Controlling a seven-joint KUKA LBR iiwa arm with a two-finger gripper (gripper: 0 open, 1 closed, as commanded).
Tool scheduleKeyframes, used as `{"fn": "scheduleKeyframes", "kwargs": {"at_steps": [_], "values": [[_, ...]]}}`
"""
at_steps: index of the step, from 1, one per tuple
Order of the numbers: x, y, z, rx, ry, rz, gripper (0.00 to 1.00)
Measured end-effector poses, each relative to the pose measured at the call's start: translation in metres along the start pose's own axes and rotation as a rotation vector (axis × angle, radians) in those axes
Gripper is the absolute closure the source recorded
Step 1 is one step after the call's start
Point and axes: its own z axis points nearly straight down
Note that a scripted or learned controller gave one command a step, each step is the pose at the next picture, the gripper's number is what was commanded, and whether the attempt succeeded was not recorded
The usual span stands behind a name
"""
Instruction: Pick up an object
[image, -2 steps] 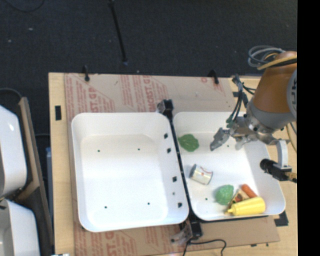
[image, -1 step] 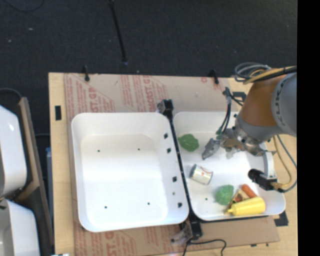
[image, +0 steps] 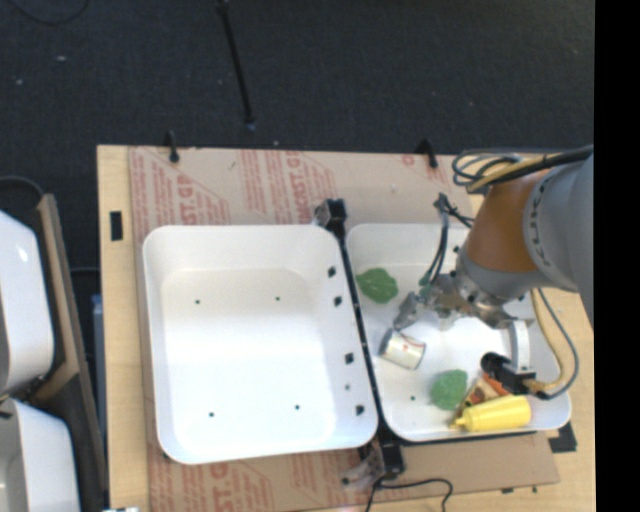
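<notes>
Camera view: pincer (image: 408, 318) above white cup (image: 404, 350), green pieces (image: 378, 284) flanking.

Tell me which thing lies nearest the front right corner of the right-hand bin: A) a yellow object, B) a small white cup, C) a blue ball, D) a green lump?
A: the yellow object lies against the bin's front wall near that corner, while the green lump sits to its left and the white cup lies further left, near the divider.

Wooden bench (image: 250, 185), cardboard sheet (image: 230, 190) on it, two white bins (image: 250, 340) side by side
</notes>
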Motion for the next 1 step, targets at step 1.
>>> {"fn": "scheduleKeyframes", "kwargs": {"at_steps": [1], "values": [[-0.0006, 0.0015, -0.0131, -0.006, 0.000, 0.002, 1.00]]}}
